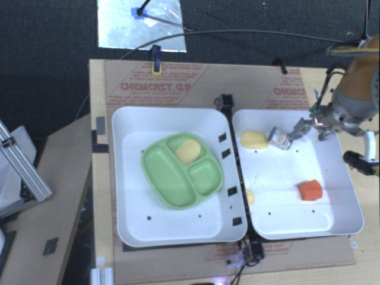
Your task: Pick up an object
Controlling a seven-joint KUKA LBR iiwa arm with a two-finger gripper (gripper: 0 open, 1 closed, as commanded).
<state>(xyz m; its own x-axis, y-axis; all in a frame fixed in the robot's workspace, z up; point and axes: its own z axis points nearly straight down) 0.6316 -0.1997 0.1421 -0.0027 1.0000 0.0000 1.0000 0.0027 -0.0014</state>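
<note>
My gripper (301,128) hangs over the back of the right bin (341,218), reaching in from the right. Its tip sits right beside a small grey and white object (279,138); I cannot tell whether it touches or holds it. Just left of that object lies a yellow lemon-like piece (254,139). An orange block (309,190) rests on the bin floor towards the front right, apart from the gripper. A small pale yellow piece (250,196) lies against the bin's left wall.
The left bin (133,218) holds a green divided plate (172,189) with a yellow object (188,152) in its back compartment. A black divider (234,171) runs between the bins. A foil sheet (139,16) lies behind the bench.
</note>
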